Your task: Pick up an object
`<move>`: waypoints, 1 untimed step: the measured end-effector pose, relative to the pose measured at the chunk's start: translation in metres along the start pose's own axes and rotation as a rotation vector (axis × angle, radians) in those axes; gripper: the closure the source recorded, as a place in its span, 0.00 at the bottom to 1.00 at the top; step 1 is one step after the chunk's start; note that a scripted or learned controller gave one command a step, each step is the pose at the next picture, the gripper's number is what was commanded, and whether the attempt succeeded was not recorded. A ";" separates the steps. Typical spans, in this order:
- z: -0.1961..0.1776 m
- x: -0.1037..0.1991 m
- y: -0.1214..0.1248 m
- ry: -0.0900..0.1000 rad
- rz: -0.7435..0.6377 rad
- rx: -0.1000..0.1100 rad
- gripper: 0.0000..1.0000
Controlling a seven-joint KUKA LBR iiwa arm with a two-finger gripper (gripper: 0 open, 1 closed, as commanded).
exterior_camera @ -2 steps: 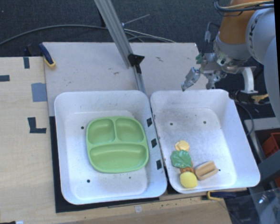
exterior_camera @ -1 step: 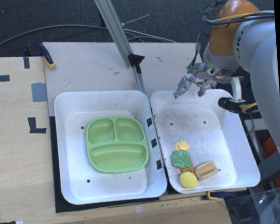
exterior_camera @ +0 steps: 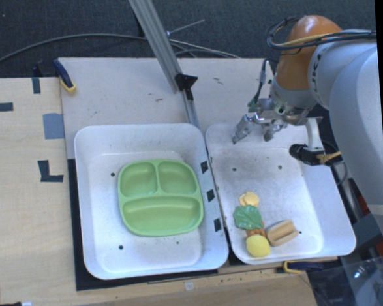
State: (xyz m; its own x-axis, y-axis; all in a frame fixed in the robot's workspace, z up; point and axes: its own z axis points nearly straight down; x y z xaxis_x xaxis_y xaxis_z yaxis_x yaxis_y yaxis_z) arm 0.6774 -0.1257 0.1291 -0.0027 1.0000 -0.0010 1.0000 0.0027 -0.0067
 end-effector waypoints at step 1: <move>-0.014 0.001 0.001 -0.001 -0.002 -0.005 1.00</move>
